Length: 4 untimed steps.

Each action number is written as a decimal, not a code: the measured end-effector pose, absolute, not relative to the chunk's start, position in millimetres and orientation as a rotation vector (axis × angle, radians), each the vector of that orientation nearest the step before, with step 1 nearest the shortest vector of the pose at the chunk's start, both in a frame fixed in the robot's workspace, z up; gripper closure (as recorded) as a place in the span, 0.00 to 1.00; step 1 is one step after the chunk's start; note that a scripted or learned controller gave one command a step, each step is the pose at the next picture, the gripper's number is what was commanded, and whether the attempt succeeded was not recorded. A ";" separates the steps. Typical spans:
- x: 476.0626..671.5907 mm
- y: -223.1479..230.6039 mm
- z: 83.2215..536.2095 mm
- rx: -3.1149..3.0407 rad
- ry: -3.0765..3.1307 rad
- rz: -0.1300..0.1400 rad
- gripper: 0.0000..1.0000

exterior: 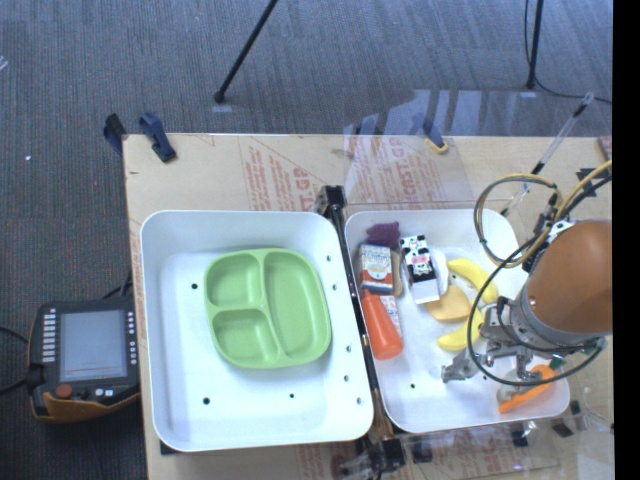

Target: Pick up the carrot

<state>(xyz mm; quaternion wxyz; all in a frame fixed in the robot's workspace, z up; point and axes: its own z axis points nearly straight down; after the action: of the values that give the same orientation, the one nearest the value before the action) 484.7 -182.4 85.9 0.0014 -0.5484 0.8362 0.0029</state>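
Observation:
The carrot [524, 396] is small and orange with a bit of green at its right end. It lies flat near the front right corner of the right bin [420, 416]. My gripper [470, 364] hangs low over the bin floor just left of the carrot, under the arm's orange band [572, 278]. Loops of cable partly hide the gripper. Nothing shows held in it.
The right bin also holds an orange-red bottle-like item [381, 328], a small carton [376, 268], a black-and-white box [420, 264], a purple piece [382, 234] and yellow banana-like pieces [458, 298]. The left bin [170, 388] holds a green divided plate [268, 306]. A tablet-like pendant [88, 353] lies on the floor to the left of the bench.

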 end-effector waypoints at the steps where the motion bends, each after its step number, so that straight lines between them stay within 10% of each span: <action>1: 478.5 -92.6 126.3 -1.725 2.623 0.011 0.00; 2: 549.1 -136.9 84.4 -1.871 2.521 0.013 0.00; 3: 490.5 -173.2 93.6 -2.265 2.109 -0.013 0.00; 4: 487.9 -175.0 99.4 -2.265 2.129 0.004 1.00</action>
<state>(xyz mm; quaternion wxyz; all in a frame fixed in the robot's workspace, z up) 487.9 -175.0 99.4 0.0162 -0.7285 0.6848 0.0014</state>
